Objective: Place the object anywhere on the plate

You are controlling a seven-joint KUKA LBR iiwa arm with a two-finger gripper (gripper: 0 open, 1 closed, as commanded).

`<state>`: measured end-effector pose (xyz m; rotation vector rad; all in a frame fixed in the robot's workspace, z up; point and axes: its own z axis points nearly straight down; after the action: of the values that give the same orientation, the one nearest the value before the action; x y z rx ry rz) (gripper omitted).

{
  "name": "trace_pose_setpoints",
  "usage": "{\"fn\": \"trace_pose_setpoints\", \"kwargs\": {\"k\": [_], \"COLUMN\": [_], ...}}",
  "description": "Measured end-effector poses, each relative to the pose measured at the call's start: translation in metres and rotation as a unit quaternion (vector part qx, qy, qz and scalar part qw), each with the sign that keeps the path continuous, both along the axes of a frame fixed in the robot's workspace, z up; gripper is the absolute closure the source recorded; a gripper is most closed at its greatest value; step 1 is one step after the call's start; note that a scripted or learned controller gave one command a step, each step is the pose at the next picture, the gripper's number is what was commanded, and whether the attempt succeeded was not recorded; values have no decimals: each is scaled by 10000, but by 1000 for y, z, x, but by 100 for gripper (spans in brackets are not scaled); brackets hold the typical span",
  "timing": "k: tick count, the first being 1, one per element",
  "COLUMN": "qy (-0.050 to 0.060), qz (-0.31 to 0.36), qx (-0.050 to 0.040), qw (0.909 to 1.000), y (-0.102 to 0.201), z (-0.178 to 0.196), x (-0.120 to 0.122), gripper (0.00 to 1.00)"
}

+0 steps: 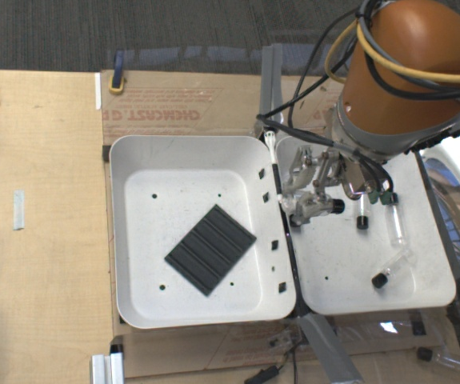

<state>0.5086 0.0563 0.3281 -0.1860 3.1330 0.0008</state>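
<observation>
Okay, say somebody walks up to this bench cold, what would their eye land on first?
First, the arm's big orange section, looming at the upper right over the right bin. Next, the dark ribbed plate, lying at a diagonal in the middle of the left bin. Then the tool over the right bin's left side, with a clear plastic piece lying to its right.

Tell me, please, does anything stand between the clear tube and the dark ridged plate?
Yes: the raised walls where the left bin and right bin meet lie between the clear tube and the plate, and the pincer hangs above the right bin near that line.
</observation>
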Motion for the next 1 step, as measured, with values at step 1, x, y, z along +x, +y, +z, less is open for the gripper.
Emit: {"fn": "trace_pose_setpoints", "kwargs": {"k": [1], "qy": [15], "qz": [898], "qx": [0], "qw": [9960], "y": [81], "z": [-90], "x": [11], "gripper": [100]}}
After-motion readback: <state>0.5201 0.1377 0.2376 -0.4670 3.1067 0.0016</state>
